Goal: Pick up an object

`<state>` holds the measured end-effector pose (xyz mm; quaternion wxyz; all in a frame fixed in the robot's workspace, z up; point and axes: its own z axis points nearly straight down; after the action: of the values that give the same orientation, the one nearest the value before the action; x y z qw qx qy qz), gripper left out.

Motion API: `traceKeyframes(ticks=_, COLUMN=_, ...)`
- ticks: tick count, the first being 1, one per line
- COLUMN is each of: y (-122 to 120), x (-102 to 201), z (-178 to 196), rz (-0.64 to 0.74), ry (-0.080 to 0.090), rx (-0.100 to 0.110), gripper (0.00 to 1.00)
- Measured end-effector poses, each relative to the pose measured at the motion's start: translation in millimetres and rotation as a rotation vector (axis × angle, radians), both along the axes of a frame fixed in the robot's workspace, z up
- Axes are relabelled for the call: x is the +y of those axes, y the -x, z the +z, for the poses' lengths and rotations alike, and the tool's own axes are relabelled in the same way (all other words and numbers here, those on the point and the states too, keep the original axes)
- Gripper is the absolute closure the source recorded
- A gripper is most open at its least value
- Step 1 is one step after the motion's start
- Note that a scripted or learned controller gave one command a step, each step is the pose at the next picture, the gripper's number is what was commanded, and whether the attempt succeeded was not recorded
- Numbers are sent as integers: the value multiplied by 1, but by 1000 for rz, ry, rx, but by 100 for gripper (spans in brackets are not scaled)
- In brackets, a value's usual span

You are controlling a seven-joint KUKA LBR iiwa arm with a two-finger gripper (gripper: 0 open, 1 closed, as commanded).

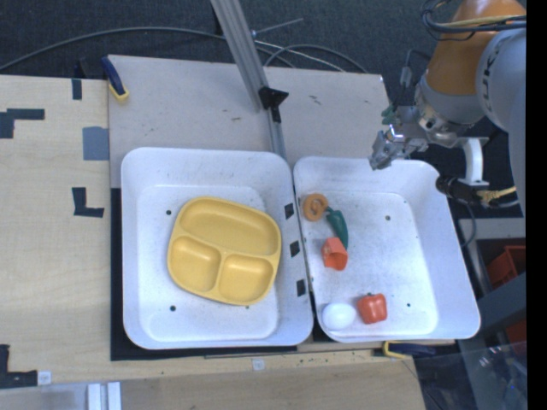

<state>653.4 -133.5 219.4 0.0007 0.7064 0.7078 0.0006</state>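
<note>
On the left, the bench (51,229) carries the left bin (137,254), in which a yellow divided tray (224,250) lies flat, slightly turned. Just beside it sits the right bin (427,254), which holds the candidates for picking. Near its left wall lie an orange round slice (315,206), a green pepper-like piece (338,225) touching or nearly touching it, and an orange carrot-like piece (334,254) just below. Toward the near edge, a white egg-like ball (339,315) and a red pepper-like toy (372,307) sit side by side.

The pincer (382,154) hangs above the far rim of the right bin, well apart from every object and holding nothing; whether it stands wide or narrow cannot be told.

The step in hand seems to be the approach, with no grasp begun. The next move would call for travelling inward over the bin, settling on one item, and descending squarely so neighbours are not nudged aside.
</note>
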Motion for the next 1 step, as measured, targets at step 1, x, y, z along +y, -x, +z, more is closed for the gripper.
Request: traceKeyframes(ticks=1, y=15, x=57, z=7, rz=5, ry=-2, rx=2, gripper=100)
